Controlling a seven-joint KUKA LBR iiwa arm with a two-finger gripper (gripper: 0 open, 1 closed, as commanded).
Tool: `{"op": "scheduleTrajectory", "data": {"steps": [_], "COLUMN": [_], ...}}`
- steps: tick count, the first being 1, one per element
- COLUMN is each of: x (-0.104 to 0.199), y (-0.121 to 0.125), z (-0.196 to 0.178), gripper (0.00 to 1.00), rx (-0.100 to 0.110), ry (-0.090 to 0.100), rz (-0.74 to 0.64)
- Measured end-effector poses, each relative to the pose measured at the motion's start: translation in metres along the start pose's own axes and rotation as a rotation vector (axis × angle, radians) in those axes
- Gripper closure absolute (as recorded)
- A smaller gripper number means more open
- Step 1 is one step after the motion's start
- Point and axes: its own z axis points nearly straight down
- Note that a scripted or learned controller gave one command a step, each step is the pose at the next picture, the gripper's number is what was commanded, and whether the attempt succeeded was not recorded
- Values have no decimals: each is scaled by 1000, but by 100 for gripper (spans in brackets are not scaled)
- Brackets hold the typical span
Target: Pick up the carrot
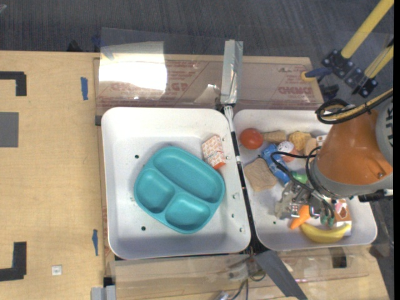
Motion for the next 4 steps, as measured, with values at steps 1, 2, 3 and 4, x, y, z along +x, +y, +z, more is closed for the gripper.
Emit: {"op": "scheduleTrajectory", "data": {"steps": [1, 2, 3, 4], "x": [9, 9, 8, -3], "y": [60, 59, 20, -21], "z": [-87, -85, -85, 11], "gripper": [100, 0, 0, 0], "rx": [-6, -5, -1, -3], "ry": [7, 10, 13, 6], "rz": [-230, -229, 114, 153]}}
